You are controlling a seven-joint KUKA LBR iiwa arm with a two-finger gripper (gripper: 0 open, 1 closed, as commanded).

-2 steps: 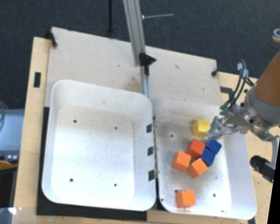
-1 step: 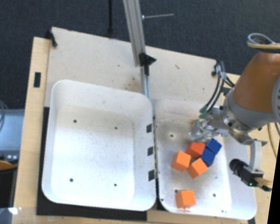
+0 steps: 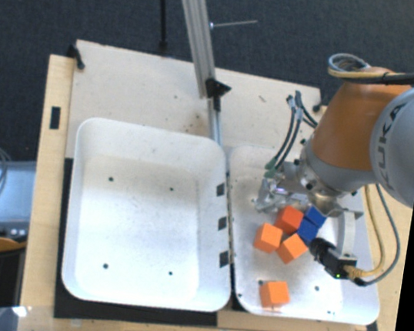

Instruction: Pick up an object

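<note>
Several small blocks lie in the right bin point(image 3: 348, 304). An orange block point(image 3: 290, 218) and a blue block point(image 3: 310, 225) sit side by side just below the arm's wrist. Two more orange blocks point(image 3: 267, 238) point(image 3: 293, 248) touch them on the near side. A fifth orange block point(image 3: 275, 294) lies alone near the bin's front wall. My gripper point(image 3: 289, 200) hangs low over the cluster's far edge, mostly hidden under the orange band and grey wrist point(image 3: 352, 137). I see no block lifted off the bin floor.
The left bin point(image 3: 144, 221) stands beside the right one, with a black-clipped divider point(image 3: 226, 218) between them. A slanted aluminium post point(image 3: 200, 35) rises behind the bins. Cables point(image 3: 290, 135) loop off the wrist, and a black connector point(image 3: 332, 259) hangs right of the blocks.
</note>
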